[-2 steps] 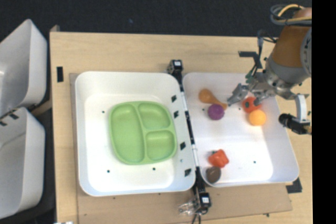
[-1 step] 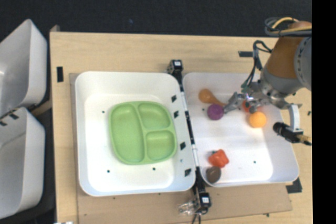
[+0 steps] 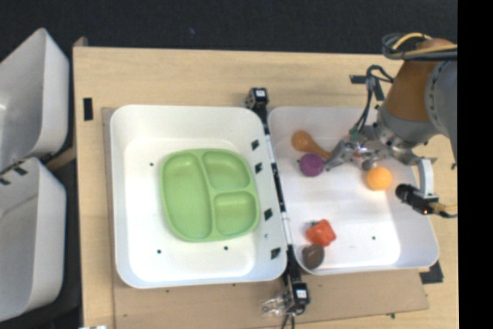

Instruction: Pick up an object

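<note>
The desk (image 3: pixel 177 77) carries two shallow white bins side by side. The left bin (image 3: pixel 139 127) holds a green divided plate (image 3: pixel 208 193) lying flat near its centre.

The right bin (image 3: pixel 385 243) holds five small items. An orange-tan pear-shaped piece (image 3: pixel 303 141) lies near the far left corner. A purple piece (image 3: pixel 311 164) lies just beside it, toward the near side. An orange ball (image 3: pixel 379 178) sits right of centre. A red piece (image 3: pixel 321 233) lies near the front left, with a brown piece (image 3: pixel 312 256) just beside it at the front rim.

The arm (image 3: pixel 416 100) reaches in from the right. Its end effector (image 3: pixel 356 150) sits low over the right bin, between the purple piece and the orange ball. Whether it is released or clenched cannot be told; no item is visibly held.
</note>
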`<act>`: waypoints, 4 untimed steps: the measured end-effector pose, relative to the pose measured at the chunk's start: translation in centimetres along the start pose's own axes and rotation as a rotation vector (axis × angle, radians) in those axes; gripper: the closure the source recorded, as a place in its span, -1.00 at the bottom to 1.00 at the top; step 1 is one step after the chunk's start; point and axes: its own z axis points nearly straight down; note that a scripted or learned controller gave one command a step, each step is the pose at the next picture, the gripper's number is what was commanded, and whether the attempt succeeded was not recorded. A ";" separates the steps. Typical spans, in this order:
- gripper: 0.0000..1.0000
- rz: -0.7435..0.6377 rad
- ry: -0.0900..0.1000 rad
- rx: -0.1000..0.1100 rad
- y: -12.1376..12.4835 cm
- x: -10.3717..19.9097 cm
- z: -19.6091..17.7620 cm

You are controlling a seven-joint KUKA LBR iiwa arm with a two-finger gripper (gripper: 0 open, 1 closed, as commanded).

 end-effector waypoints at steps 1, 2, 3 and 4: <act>1.00 0.001 -0.001 -0.001 0.0 -0.1 -1.1; 1.00 0.001 -0.002 -0.003 -0.3 0.0 -7.3; 1.00 0.000 -0.002 -0.004 -0.2 -0.4 -13.7; 1.00 -0.003 -0.001 -0.001 -0.2 -0.5 -15.9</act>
